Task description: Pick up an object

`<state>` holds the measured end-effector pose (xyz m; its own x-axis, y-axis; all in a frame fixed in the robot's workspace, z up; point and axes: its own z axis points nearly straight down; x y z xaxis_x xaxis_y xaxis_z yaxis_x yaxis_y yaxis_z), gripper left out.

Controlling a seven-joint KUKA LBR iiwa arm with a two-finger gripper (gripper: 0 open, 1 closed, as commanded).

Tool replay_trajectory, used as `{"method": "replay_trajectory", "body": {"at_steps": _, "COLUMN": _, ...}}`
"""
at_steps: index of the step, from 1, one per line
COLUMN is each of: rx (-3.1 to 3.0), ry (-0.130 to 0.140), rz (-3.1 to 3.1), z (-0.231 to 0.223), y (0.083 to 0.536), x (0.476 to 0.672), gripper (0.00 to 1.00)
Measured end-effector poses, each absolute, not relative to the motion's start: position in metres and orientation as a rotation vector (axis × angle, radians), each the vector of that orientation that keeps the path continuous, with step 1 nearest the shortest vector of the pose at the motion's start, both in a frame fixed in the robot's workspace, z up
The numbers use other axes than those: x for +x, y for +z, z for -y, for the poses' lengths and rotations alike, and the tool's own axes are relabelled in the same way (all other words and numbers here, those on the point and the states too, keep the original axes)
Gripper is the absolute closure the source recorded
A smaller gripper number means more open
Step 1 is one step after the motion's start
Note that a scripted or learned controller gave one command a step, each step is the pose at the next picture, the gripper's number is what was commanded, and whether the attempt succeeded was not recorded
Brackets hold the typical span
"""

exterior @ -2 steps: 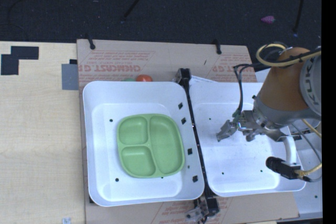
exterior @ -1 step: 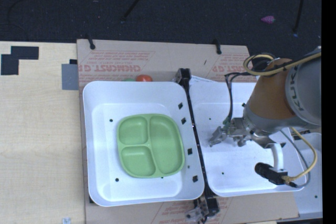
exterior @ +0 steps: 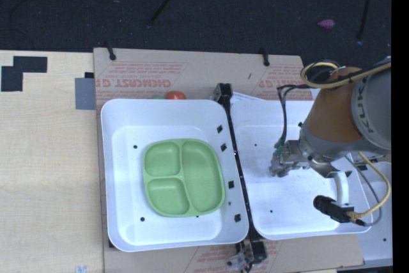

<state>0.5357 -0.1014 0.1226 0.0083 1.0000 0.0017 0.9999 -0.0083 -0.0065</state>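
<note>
The bench (exterior: 45, 169) fills the lower left of the frame, its two white bins side by side across the middle. The left bin (exterior: 121, 118) holds a green three-compartment plate (exterior: 184, 177) lying flat at its centre; that plate looks the only thing to pick. The right bin (exterior: 268, 214) has the arm (exterior: 345, 115) over it, coming in from the right edge. The gripper (exterior: 281, 162) sits low over that bin's floor, left of centre, and I cannot tell how it is set. Nothing appears held, so the step is still the reach. Next move, in my judgement: cross the divider to the plate's rim.
</note>
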Motion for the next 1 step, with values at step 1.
{"method": "replay_trajectory", "body": {"at_steps": 1, "rx": -2.222, "ry": 0.000, "rz": 2.220, "z": 0.0999, "y": 0.1645, "x": 0.5358, "gripper": 1.00}}
